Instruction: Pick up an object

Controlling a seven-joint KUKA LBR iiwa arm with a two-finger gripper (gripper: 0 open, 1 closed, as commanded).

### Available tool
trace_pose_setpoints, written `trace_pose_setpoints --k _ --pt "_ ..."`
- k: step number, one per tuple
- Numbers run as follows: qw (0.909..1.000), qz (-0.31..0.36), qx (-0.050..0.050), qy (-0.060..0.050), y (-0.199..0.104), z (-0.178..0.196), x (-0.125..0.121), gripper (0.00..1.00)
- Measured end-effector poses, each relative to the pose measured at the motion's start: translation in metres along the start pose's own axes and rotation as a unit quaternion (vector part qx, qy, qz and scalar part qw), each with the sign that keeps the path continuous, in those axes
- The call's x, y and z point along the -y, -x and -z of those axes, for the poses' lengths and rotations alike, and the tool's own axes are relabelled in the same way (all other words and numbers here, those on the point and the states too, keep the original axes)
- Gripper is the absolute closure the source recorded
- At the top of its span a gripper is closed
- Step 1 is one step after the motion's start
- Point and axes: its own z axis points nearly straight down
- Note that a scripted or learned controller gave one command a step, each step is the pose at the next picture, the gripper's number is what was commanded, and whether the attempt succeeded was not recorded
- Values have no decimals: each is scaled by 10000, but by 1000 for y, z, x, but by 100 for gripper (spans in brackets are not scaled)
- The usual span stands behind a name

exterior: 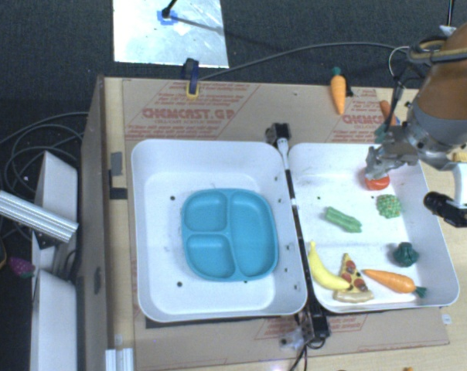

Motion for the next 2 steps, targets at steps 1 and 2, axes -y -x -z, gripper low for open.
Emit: trace_pose_setpoints --k 1,2 --pt "10000 -2 -2 -2 0 0 0 0" --pt "10000 10 -2 15 0 11 -1 100"
